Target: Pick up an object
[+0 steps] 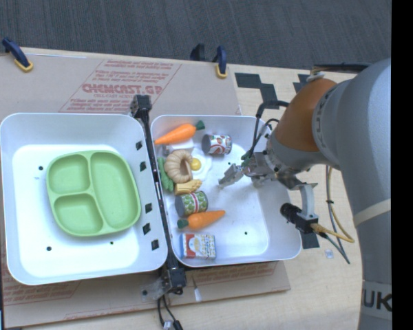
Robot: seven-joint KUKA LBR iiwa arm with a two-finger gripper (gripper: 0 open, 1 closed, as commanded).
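Note:
The right bin [261, 232] holds several toy foods. At its back lie a carrot [175, 133] and a small can [217, 144]. Along the left wall are a croissant [178, 163], a fried egg [197, 164], fries [187, 186], a green-labelled can [192, 203], a second carrot [205, 218] and a small carton [197, 245]. My gripper [228, 177] hangs low over the bin's middle, pointing left, just right of the egg and fries and below the small can. I see nothing held in it.
The left bin [14, 253] holds a green divided plate [93, 191]. A black hinge bar [151, 177] runs between the bins. The arm's orange band [303, 119] and cables [330, 218] hang over the right bin's right rim. Cardboard lies behind the bins.

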